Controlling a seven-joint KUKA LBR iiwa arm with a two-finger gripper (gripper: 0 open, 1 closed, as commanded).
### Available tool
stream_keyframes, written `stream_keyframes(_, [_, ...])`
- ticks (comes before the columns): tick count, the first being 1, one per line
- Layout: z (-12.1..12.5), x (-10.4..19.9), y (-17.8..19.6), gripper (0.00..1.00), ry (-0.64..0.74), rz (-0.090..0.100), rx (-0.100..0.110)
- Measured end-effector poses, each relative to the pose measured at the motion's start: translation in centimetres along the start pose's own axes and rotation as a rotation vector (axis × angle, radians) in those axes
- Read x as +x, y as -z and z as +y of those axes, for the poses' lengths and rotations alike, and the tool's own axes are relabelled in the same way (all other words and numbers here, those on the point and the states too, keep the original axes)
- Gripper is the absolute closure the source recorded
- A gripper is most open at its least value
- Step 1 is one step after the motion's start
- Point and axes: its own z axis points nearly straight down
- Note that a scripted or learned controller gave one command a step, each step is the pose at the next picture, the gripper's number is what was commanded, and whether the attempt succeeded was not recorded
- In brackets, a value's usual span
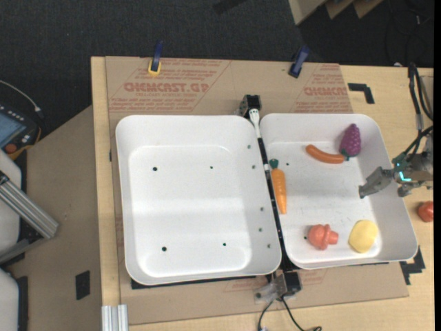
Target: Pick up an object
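- Reaching in from 3 o'clock, the gripper (377,182) hangs over the right edge of the right bin (296,250), its grey fingers (372,184) pointing toward 9 o'clock.
- Whether those fingers are apart or together cannot be told; they read as one grey wedge, and nothing shows between them.
- A small teal light glows on the body just behind the fingers, with cables running up toward 12 o'clock along the bench edge.
- At about 6 o'clock from the gripper, near it, a lemon (363,236) lies on the bin floor.
- At 7 to 8 o'clock from the gripper, just left of the lemon, lies a red-orange toy (321,236), its kind unclear.
- At 11 o'clock from the gripper sit purple grapes (350,141), near the bin's far right corner.
- Touching or almost touching the grapes at their 8 o'clock side lies a sausage (325,155), slightly curved.
- At 9 o'clock from the gripper, well apart from it, a carrot (278,189) lies along the bin's left wall, green top toward 12 o'clock.
- Beyond the carrot at 9 o'clock stands the left bin (138,254), side by side with the right one.
- Both bins rest on a cardboard sheet (207,81) held at 12 o'clock by two clamps (156,62).
- An orange-red item (426,212) lies outside the bin at 4 o'clock from the gripper.
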Motion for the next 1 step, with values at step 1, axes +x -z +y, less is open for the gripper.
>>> stream_keyframes(1, [0.08,-4.71,10.81,0.0,-0.004,-0.008,-0.013])
